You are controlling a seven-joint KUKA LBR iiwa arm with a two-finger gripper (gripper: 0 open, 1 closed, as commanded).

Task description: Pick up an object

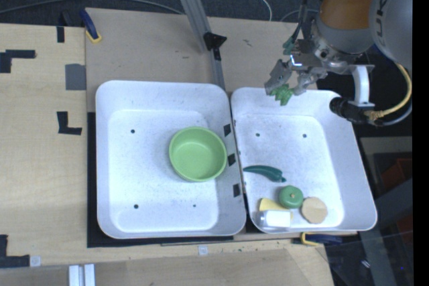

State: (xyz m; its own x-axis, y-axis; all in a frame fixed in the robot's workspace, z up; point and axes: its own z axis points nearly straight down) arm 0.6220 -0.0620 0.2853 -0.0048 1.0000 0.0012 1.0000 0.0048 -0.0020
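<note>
Item: my fingers (287, 87), raised over the far rim of the right shallow white plastic bin (348, 144), closed on a small green object (283, 96) held between them; step: lift underway, I judge; next: carry it clear without slipping.

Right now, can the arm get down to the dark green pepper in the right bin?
Probably yes. The dark green pepper lies alone on open bin floor, apart from the pile near the front, but the tool seems to hold something small and green.

High slanted view over both bins (100, 144)
</note>
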